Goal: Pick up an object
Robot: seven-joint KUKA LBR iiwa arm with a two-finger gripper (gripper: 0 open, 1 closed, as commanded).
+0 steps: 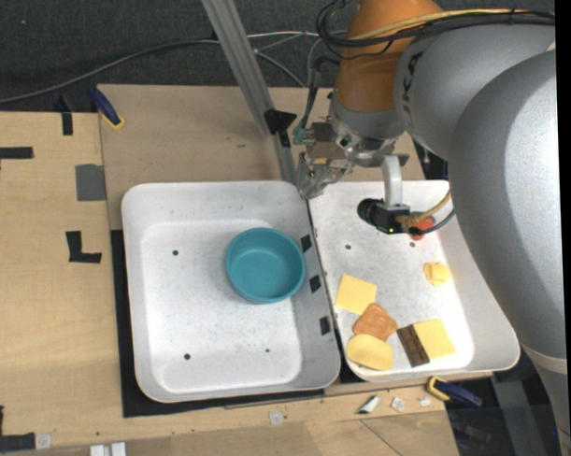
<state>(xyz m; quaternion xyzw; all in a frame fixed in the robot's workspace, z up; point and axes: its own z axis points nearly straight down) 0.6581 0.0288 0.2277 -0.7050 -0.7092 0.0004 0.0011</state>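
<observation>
Camera view, bench with two white bins.

1. Left bin (155, 227): holds one blue bowl (263, 263), upright, right of the bin's centre and near the wall shared with the other bin.
2. Right bin (486, 342): holds the small items, all in its near half.
 - Yellow square (355, 293), flat, close to the bin's left wall.
 - Orange-brown lump (375, 320), just below the square and touching its corner.
 - Pale yellow oval (369, 352), at the near left corner, against the lump.
 - Yellow block (434, 338) with a dark brown strip (411, 345) along its left side, just right of the lump.
 - Small yellow piece (438, 273), apart from the others, towards the right wall.
3. Black fitting (388, 215) with red tip and cable, over the far part of the right bin.
4. Arm (487, 103): grey, orange band, reaching in from the right.
5. Gripper (314, 182): above the far rim where the two bins meet, well apart from every item listed. Nothing seen held. Whether it is open or closed cannot be told.
6. Metal pole (247, 74), slanting behind the bins.
</observation>
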